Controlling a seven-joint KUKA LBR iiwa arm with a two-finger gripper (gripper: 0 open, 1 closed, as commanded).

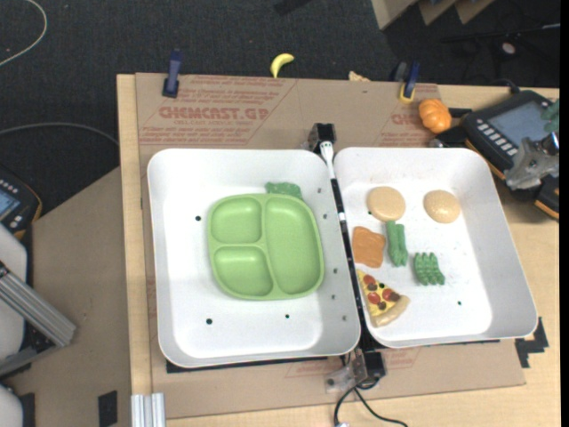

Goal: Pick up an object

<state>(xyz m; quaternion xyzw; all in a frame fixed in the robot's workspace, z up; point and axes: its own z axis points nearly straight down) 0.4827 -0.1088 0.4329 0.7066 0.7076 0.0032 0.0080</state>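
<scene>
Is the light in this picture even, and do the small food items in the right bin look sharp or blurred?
In the camera view the light is soft and mostly even; the left bin shows a brighter patch beside the green divided plate, shadows are faint, and the pizza slice and two round buns look slightly soft but readable.

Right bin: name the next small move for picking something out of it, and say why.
Probably bring the gripper in from the right and over the tan round piece at the far side of the right bin. It lies apart from the other toy foods, while the orange slab, green pod and pizza slice crowd together by the left wall.
</scene>
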